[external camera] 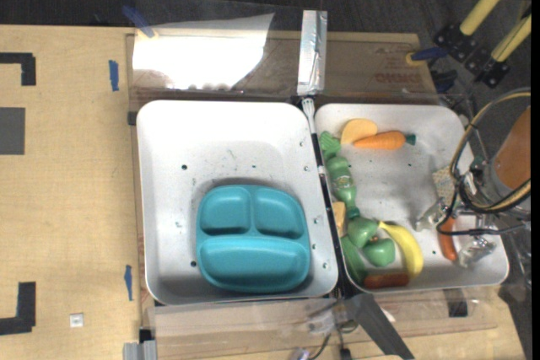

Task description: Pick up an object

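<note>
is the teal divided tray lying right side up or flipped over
Right side up. The teal divided tray lies flat in the left bin, its three compartments facing the camera: two small ones at the far side, one long one nearer.

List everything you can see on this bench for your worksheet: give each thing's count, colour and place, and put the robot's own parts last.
White bins: 2, white, side by side on the bench.
Divided tray: 1, teal, in the left bin, toward the near edge.
Toy carrot: 1, orange with green top, far end of the right bin.
Orange slice-shaped piece: 1, yellow-orange, beside the carrot.
Toy banana: 1, yellow, near end of the right bin.
Green toy items: several, exact count unclear, along the right bin's left wall.
Small orange-red item: 1, near the right bin's right wall, by the gripper.
Gripper: 1, metallic with cables, low over the right bin's right side.
</note>
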Motion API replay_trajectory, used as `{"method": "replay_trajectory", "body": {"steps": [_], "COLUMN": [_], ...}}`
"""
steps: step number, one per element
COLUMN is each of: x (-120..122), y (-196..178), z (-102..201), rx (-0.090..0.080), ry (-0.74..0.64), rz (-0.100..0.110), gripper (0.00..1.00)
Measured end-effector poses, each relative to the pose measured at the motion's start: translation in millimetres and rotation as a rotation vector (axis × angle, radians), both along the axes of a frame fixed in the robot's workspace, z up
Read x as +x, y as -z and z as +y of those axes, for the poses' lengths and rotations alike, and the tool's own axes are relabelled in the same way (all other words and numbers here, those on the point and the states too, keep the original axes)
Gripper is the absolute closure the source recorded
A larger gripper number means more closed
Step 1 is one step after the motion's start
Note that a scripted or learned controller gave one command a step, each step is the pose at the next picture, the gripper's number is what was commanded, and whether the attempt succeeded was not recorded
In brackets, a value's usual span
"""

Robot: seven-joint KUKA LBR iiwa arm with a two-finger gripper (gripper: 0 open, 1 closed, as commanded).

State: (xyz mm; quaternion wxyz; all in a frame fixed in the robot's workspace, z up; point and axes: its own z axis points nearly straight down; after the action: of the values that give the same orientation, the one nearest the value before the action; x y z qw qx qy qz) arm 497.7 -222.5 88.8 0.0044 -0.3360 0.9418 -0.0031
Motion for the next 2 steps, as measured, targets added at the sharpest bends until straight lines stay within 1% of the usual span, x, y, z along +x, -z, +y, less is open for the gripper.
{"method": "replay_trajectory", "body": {"steps": [1,2], "x": [1.8,-2.4], "y": [0.1,-0.4], "z": [-0.6,0.1], "rx": [0.002,0.000], "ry": [0.020,-0.001], "rz": [-0.001,-0.004], "gripper": [0.00,0.00]}}
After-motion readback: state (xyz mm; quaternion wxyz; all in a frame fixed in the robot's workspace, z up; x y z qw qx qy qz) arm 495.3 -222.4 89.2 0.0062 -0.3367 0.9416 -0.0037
